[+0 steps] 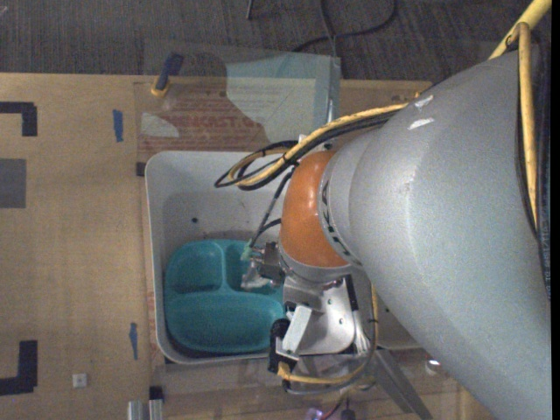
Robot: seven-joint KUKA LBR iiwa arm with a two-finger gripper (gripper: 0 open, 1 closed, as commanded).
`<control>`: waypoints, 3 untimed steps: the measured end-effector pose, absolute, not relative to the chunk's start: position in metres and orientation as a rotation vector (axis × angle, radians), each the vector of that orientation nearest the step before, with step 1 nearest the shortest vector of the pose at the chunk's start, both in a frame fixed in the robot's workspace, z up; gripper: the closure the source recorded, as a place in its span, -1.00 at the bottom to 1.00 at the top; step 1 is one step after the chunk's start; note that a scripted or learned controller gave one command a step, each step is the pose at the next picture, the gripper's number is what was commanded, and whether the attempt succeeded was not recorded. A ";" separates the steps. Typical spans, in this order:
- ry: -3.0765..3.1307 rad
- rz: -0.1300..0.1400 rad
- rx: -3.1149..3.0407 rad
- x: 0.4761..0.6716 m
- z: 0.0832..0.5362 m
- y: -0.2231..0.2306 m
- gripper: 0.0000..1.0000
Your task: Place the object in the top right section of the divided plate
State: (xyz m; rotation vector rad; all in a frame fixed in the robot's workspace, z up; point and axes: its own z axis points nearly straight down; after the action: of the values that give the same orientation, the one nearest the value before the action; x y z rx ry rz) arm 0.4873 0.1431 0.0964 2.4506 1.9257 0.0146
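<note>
Teal divided plate (210, 309) is lying in the white bin (175, 191); the gripper (258, 269) is hovering over it, grip impossible to tell; no readable writing

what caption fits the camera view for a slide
KUKA arm reaching over a teal divided plate in a white bin.

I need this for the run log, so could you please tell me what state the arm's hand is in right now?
Hand: cannot be told; it sits over the teal divided plastic plate, hidden by the wrist.
</note>
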 end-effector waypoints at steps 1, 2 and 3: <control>1.885 -0.004 2.515 0.483 0.184 0.075 -1.00; 1.885 -0.006 2.514 0.483 0.193 0.075 1.00; 1.012 -0.005 2.975 0.479 0.184 0.086 1.00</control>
State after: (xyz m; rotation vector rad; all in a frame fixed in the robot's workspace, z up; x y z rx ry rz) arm 0.4786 0.0862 0.1836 2.9748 1.0118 -0.0053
